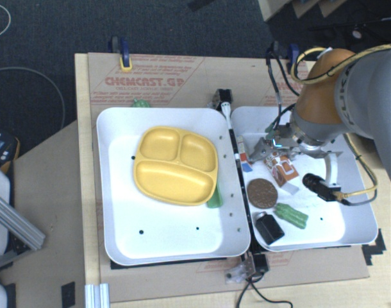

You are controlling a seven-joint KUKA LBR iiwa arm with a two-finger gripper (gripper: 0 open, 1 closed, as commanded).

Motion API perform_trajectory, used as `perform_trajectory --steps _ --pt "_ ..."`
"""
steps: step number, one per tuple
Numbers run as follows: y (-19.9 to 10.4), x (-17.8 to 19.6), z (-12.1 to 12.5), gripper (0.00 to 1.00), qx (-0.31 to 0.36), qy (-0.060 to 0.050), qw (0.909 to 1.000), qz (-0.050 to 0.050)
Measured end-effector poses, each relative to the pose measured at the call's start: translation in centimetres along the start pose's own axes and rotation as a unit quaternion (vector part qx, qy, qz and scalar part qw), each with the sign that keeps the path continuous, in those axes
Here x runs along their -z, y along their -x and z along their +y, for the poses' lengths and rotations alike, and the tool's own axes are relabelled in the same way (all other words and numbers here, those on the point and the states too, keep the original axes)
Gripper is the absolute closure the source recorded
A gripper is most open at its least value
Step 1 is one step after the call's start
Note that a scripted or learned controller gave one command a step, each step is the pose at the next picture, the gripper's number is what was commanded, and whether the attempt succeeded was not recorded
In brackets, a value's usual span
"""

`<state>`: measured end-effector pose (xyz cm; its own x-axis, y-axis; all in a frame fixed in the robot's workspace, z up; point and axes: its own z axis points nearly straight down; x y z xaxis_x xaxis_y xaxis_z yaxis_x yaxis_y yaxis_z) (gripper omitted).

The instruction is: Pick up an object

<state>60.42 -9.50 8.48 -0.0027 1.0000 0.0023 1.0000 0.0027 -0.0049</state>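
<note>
Hovering in the right white bin (pixel 356 226), the pincer (pixel 277 145) sat right at 11 o'clock of a small orange-and-white carton (pixel 284 171), just beside it; honestly couldn't tell its spread.

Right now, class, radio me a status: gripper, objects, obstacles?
Gripper low in right bin, over orange-white packet. Brown disc, green piece, black block crowd nearby. Yellow tray in left bin.

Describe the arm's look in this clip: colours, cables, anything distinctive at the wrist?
The arm is bulky, rounded and grey, with a glossy orange band above the wrist. Yellow and black cables loop by the band, and another yellow cable trails below. The gripper end is dark metal.
</note>
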Motion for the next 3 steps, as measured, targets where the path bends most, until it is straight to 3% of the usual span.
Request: perform_trajectory --steps 1,2,3 --pt "-6.4 10.5 -5.5 0.00 0.001 0.004 1.0000 0.000" --pt "-12.5 23.4 -12.1 0.00 0.003 0.009 1.0000 0.001" --pt "-12.1 23.7 -12.0 1.00 -0.001 0.004 1.0000 -0.001"
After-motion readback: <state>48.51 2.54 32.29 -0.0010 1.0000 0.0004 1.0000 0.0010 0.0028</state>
